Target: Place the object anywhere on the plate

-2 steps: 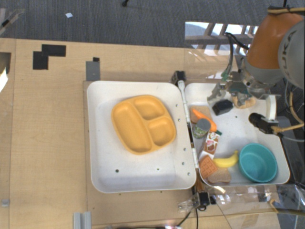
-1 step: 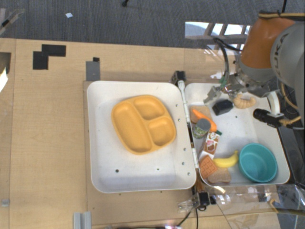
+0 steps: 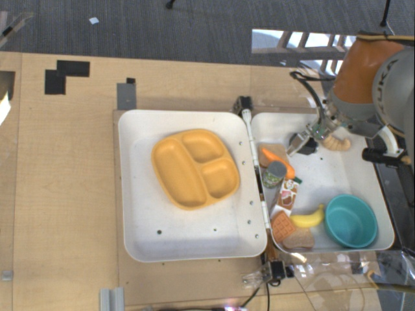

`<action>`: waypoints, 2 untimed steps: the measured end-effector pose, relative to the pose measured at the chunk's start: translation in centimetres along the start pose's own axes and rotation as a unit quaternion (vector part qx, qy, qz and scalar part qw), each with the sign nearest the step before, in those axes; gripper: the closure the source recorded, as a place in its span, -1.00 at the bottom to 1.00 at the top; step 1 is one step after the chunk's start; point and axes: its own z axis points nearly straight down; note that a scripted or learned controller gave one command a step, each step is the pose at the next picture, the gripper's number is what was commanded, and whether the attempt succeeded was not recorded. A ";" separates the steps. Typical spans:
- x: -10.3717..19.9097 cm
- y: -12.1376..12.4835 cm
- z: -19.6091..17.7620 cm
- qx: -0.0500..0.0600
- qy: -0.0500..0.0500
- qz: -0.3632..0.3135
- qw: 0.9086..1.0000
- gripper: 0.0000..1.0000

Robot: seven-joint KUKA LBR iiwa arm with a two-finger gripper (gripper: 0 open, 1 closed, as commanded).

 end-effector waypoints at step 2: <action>8.6 6.8 -8.7 -0.007 -0.003 -0.118 0.993 1.00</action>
